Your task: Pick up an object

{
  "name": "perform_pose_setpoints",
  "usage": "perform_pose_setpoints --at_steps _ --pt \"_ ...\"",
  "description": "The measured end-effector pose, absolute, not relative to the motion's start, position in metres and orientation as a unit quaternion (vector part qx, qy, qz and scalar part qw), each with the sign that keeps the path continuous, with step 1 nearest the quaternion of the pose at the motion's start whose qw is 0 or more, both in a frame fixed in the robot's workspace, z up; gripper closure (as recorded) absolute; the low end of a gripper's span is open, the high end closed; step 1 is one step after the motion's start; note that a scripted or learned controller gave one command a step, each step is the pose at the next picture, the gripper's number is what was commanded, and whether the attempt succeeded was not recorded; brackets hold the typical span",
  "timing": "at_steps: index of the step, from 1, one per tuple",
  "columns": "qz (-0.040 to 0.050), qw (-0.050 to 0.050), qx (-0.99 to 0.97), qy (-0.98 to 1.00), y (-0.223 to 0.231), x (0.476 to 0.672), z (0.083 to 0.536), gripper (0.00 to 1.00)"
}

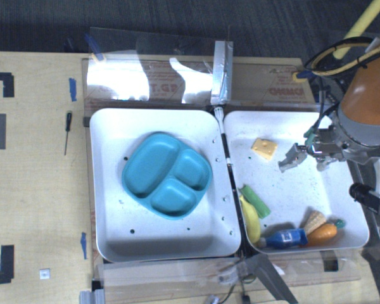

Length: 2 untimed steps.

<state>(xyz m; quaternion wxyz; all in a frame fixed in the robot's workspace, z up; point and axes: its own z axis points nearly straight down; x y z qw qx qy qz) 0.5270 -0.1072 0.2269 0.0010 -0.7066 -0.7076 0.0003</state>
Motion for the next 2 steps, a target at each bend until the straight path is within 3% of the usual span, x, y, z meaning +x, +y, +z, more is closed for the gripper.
perform_pose_setpoints --at_steps 1,2 --pt "-0.0027 -0.005 -0.625 -0.781 -0.123 0.507 0.362 0.00" --pt "-0.0001 0.001 -0.513 -0.858 -0.035 0.511 0.268 0.00"
